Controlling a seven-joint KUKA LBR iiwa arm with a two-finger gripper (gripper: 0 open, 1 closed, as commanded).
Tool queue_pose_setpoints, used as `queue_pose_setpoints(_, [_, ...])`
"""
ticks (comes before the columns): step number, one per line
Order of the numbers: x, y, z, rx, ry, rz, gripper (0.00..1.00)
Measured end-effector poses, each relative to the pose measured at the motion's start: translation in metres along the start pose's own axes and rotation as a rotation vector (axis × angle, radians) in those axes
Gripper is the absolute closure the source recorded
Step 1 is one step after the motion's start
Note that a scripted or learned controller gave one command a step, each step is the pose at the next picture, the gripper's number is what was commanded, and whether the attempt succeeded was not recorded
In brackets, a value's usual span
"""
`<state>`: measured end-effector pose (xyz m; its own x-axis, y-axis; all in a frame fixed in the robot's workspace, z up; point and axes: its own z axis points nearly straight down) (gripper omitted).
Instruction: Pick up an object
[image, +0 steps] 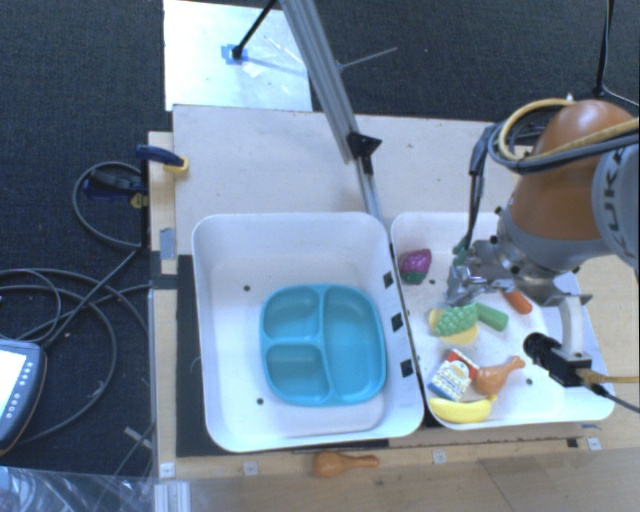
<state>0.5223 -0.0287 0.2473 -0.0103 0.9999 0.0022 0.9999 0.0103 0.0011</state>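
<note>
My gripper hangs over the right bin, just above a yellow and green toy fruit. A green piece lies beside that fruit, and an orange carrot sits partly under my wrist. To the left of the gripper rests a purple toy. Nearer the front lie a small printed box, a brown drumstick and a yellow banana. Nothing shows between the gripper's tips.
The left bin holds a blue divided plate. A brown drumstick-like toy lies on the bench in front of the bins. A grey pole slants down to the wall between the bins.
</note>
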Motion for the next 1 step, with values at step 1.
queue_pose_setpoints(1, [0.062,-0.0105,0.0055,0.001,0.001,-0.001,1.0])
